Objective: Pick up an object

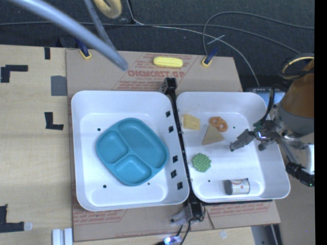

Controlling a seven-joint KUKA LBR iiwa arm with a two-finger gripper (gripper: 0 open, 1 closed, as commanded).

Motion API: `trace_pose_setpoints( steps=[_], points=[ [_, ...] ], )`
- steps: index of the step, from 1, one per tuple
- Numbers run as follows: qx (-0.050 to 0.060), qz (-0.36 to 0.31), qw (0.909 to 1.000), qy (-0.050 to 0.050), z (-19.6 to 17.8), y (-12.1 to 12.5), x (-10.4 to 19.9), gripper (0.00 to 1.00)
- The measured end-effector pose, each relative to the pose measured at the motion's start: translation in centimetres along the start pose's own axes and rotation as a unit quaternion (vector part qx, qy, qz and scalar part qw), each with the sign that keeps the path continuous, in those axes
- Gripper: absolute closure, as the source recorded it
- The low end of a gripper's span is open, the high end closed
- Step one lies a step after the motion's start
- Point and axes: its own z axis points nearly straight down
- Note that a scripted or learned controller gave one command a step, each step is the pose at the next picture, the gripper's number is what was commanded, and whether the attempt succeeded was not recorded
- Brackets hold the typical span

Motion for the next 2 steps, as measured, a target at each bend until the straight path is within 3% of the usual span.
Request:
trace_pose_setpoints(
  steps=[2],
  points=[
    [0.000, 0.000, 1.0000, 0.000, 10.0, 0.8, 0.1, 0.00]
  ],
)
